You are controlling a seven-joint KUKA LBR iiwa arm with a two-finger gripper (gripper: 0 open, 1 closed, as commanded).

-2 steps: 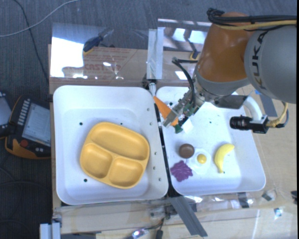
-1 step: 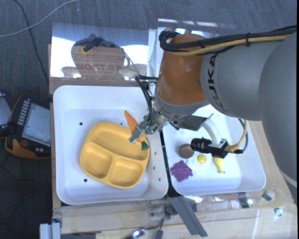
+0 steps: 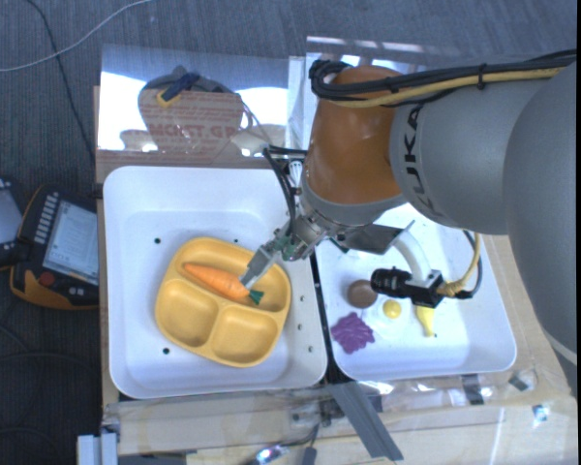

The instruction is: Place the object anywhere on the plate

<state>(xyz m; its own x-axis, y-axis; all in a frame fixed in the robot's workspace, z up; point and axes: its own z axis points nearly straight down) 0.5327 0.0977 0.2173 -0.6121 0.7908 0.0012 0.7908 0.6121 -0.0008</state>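
Carrot (image 3: 216,280) lies in the yellow divided plate's (image 3: 189,332) long rear compartment. Gripper (image 3: 255,281) sits at its green end, fingers narrow, straddling the tip I think. My worry: lifting without opening first drags the carrot off the plate.

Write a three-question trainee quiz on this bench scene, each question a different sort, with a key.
1. True or false: the orange toy carrot lies on the yellow sectioned plate.
2. Multiple choice: which bin holds the purple grape bunch? A) left white bin B) right white bin C) neither
3. Fill in: the gripper hangs over the carrot's ____ end.

Key: 1. true. 2. B. 3. green-tipped; its fingers reach that end, but a grasp cannot be judged.
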